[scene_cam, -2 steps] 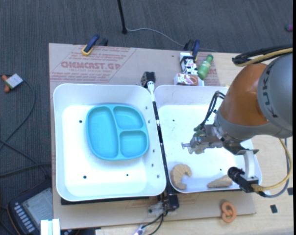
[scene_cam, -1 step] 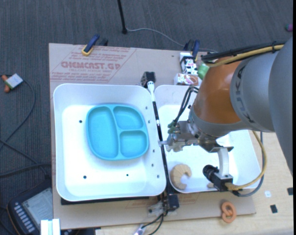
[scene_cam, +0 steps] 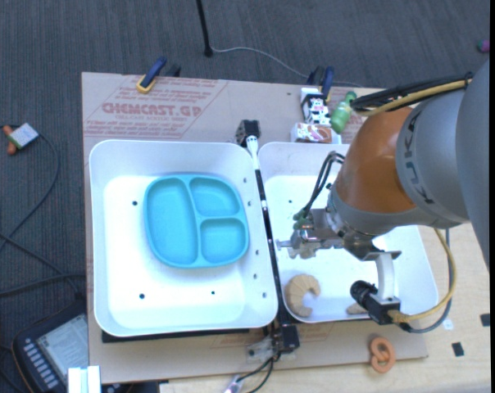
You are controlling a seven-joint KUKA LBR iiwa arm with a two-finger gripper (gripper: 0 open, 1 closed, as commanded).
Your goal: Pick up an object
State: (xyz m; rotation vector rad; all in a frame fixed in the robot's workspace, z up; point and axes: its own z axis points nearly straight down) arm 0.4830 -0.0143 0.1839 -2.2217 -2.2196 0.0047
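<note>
Croissant (scene_cam: 302,293) sits at approx 6 o'clock in the right bin (scene_cam: 420,289). Gripper (scene_cam: 301,244) hovers just above it — finger state: can't tell, prob. Centre over it, descend straight.

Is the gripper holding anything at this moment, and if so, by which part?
It cannot be told. The gripper is low in the right bin, its tips hidden by the wrist. The croissant lies apart from it on the bin floor.

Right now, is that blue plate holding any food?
No, empty. All three compartments of the blue plate show bare blue plastic as it sits flat in the left bin.
</note>
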